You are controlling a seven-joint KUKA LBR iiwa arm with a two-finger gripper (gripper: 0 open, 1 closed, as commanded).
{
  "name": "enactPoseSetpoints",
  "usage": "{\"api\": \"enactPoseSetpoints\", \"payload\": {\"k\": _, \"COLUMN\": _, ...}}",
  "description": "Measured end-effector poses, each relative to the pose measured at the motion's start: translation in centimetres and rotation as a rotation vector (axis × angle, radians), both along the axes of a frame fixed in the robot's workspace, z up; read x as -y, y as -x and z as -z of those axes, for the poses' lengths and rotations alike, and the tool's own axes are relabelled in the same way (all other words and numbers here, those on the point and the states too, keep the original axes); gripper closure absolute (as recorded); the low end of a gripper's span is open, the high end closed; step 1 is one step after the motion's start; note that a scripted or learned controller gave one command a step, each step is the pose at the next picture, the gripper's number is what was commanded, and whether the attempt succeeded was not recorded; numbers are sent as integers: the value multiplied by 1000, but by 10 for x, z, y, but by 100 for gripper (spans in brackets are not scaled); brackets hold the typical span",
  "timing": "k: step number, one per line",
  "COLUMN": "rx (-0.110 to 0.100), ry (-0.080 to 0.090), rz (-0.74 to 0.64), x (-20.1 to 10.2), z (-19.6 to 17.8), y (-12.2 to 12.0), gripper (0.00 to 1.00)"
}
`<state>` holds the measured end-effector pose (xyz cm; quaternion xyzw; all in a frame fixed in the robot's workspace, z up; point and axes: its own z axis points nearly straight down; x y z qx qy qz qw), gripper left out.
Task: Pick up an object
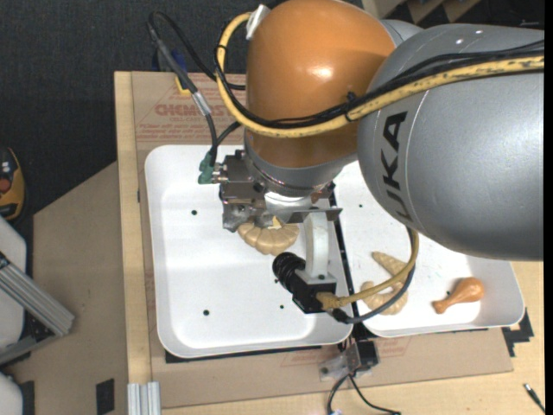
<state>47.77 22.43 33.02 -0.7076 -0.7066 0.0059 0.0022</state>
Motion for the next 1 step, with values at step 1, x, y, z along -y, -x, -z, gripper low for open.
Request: {"api": "enactPoseSetpoints", "payload": {"k": 1, "rx": 18, "ry": -9, "rz": -3, "x": 0, "z": -77, "y": -2, "gripper": 100}}
